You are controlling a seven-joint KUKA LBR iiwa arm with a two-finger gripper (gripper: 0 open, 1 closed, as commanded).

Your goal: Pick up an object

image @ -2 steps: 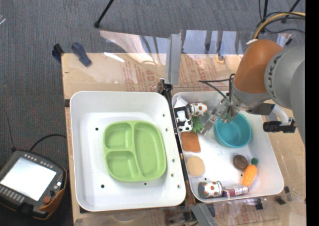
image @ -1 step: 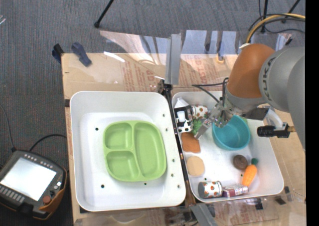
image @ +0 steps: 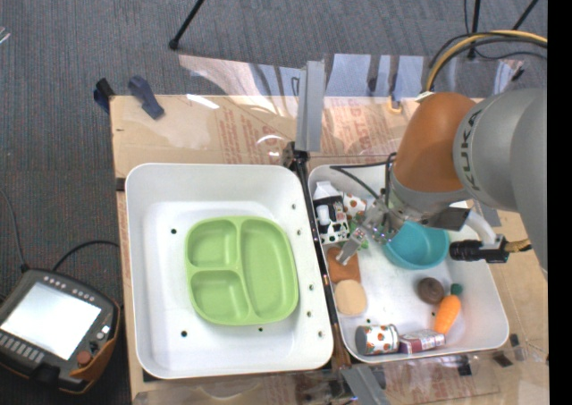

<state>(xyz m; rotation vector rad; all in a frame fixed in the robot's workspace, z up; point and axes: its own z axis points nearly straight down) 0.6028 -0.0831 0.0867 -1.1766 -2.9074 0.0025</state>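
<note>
My gripper (image: 359, 235) hangs low over the left part of the right bin (image: 487, 305), reaching in from the arm's orange band. Right beneath its tip lies a flat brown piece (image: 341, 265), with a tan oval piece (image: 350, 298) just in front of that. A black-and-white patterned item (image: 332, 221) sits to the gripper's left by the bin wall. A teal bowl (image: 418, 248) rests immediately to its right, partly under the wrist. I see nothing lifted off the bin floor.
The right bin also holds a brown ball (image: 431, 288), an orange carrot (image: 447, 312), a spotted can (image: 377, 338) and a red-and-silver packet (image: 420, 341) along the front. A green divided plate (image: 241, 269) lies in the left bin (image: 152, 215).
</note>
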